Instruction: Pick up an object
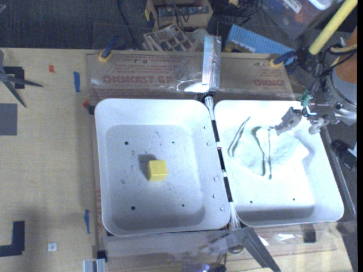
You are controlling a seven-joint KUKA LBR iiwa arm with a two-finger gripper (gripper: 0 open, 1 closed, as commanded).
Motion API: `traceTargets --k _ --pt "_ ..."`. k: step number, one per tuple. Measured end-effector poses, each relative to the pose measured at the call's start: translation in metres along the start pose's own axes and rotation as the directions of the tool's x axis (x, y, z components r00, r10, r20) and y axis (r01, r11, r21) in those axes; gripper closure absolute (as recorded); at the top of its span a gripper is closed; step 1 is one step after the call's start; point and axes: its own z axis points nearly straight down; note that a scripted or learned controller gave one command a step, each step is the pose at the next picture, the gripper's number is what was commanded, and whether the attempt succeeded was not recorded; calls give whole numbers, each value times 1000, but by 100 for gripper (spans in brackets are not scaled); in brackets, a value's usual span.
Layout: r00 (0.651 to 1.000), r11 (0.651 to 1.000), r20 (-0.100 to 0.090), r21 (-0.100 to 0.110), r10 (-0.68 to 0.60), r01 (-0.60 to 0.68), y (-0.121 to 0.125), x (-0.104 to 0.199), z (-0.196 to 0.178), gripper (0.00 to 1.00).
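Observation:
A small yellow block [157, 170] lies near the middle of the left bin [113, 118]. In the right bin [323, 208] lies a pale, see-through item with thin green lines [264, 152], hard to make out against the white floor. My gripper [285, 123] reaches in from the right, over the upper right part of the right bin. Its tip is just above and to the right of the green-lined item. I see nothing held in it.
A raised divider [218, 157] separates the two bins. Behind them stands a clear plastic sheet on cardboard [170, 75]. Cables and a yellow tube [334, 21] crowd the back right. The wooden bench [39, 169] stretches to the left.

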Motion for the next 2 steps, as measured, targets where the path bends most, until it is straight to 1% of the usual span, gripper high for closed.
traceTargets --k 1,2 --pt "989 989 1 -5 149 -149 13 -15 -4 0" --pt "903 903 1 -4 430 -430 -1 -83 6 0"
